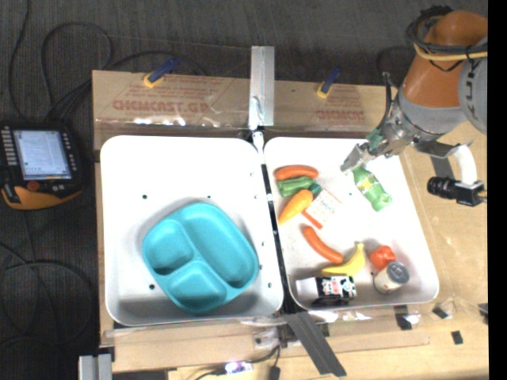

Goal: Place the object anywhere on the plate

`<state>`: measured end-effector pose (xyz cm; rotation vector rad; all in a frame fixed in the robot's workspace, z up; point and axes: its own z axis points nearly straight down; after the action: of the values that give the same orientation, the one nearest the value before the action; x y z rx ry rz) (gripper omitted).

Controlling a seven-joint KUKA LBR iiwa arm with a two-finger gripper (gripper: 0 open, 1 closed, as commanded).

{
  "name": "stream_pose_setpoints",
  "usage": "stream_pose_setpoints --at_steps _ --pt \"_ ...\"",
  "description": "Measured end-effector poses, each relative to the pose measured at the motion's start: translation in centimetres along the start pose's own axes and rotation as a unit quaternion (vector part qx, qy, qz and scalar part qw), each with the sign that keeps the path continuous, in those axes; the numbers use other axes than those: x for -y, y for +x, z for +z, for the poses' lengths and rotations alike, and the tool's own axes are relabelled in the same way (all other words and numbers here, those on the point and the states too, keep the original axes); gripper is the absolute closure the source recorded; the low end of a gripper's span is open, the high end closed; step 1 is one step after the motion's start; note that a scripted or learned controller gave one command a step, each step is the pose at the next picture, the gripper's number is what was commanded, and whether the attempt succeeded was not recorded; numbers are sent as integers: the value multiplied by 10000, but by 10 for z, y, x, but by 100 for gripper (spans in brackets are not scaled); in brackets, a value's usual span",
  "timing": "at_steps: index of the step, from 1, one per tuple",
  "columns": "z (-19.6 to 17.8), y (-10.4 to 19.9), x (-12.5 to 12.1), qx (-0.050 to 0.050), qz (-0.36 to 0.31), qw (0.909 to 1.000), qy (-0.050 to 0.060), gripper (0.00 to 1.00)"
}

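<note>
Gripper (358, 155) hangs with fingers apart over the right white bin (416, 212), gripping nothing, grey arm slanting in from the upper right. Just below it lies a green plastic bottle (372, 188). Well left, the teal divided plate (200, 255) sits in the left bin (119, 172).

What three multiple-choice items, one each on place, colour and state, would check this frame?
1. Where is the plate? A) left bin B) right bin C) on the bench outside the bins
2. What colour is the plate? A) red B) turquoise C) yellow
3. What lies on the plate? A) a banana B) a carrot C) nothing

Key: 1 A, it sits in the left bin. 2 B, its three compartments are turquoise. 3 C, the banana and carrot lie in the right bin, where the gripper hovers over the green bottle.
</note>
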<state>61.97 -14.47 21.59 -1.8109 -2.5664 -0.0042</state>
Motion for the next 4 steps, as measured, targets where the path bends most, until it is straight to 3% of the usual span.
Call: stream_pose_setpoints --at_steps 1,2,3,4 --pt "33 55 -29 8 -876 9962 17 100" --pt "33 114 -28 2 -2038 9790 11 100" --pt "33 214 15 -9 -2763 9611 16 100" --pt "33 206 -56 11 -3766 9264 11 100"
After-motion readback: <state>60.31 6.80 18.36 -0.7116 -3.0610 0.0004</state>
